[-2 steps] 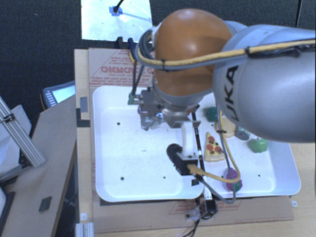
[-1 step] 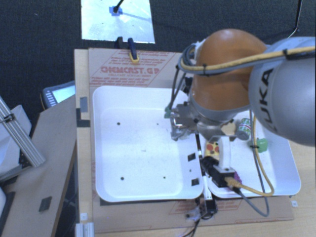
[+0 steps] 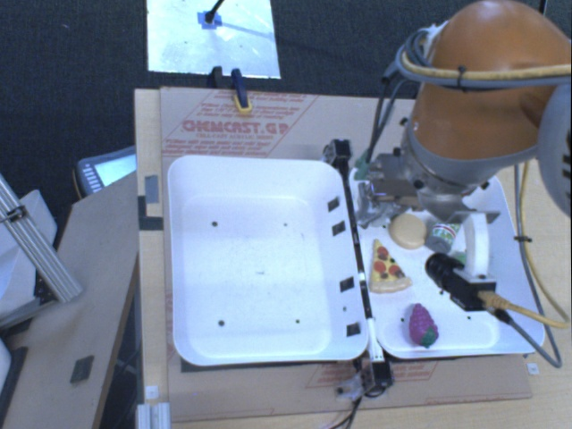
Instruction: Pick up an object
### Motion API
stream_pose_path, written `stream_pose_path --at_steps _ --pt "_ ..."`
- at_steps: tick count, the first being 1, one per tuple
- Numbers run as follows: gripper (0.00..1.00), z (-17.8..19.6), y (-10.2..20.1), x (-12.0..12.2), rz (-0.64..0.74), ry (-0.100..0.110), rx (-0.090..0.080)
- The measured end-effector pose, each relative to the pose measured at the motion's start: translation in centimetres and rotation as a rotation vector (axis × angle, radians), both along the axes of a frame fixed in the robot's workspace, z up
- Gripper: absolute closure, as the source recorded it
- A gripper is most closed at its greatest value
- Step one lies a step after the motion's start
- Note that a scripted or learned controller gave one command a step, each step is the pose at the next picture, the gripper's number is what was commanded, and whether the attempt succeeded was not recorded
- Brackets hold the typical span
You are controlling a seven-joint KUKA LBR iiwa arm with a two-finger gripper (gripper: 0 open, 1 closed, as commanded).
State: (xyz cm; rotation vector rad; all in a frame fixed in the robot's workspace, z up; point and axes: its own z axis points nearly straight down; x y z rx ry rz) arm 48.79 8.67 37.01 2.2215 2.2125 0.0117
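In the right bin point(image 3: 500, 333) lie a pizza slice toy point(image 3: 388, 267), a round tan cookie-like piece point(image 3: 408, 231) and a purple grape-like toy point(image 3: 422, 323). A small green and white object point(image 3: 442, 236) sits beside the tan piece, partly under the arm. My gripper point(image 3: 374, 197) hangs low over the far left part of the right bin, just above and left of the tan piece. The big orange and grey arm point(image 3: 483, 88) covers the back of that bin.
The left white bin point(image 3: 259, 257) sits beside the right one, with a black clipped divider point(image 3: 350, 239) between them. Both rest on a cardboard sheet point(image 3: 241, 123). A shiny metal plate point(image 3: 213, 25) lies behind the bench.
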Motion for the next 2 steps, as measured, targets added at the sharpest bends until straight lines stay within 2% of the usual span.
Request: stream_pose_path --at_steps 1,2 --pt "1.0 11.9 1.2 1.1 0.009 -0.007 0.003" --pt "1.0 16.8 6.2 2.3 0.012 0.001 0.002"
